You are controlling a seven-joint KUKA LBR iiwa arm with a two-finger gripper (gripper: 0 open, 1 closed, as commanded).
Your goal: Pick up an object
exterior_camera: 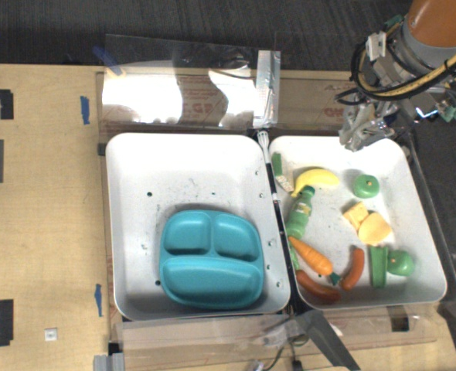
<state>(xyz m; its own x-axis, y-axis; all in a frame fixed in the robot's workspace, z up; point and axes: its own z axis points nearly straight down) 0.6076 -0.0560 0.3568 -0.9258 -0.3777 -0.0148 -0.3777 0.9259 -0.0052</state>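
1. I've got the gripper (365,132) over the right bin's (425,207) far edge — can't tell jaw state.
2. Nearest target: green apple (365,184) — just below, towards the camera.

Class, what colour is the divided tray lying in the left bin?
Teal blue. The divided tray shows clearly in the camera view, lying in the left bin.

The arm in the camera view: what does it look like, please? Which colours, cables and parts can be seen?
The arm has an orange band at the top edge and a grey section below it. Black and yellow cables loop around the wrist, with small white fittings. The gripper is metallic grey, with two thin fingers.
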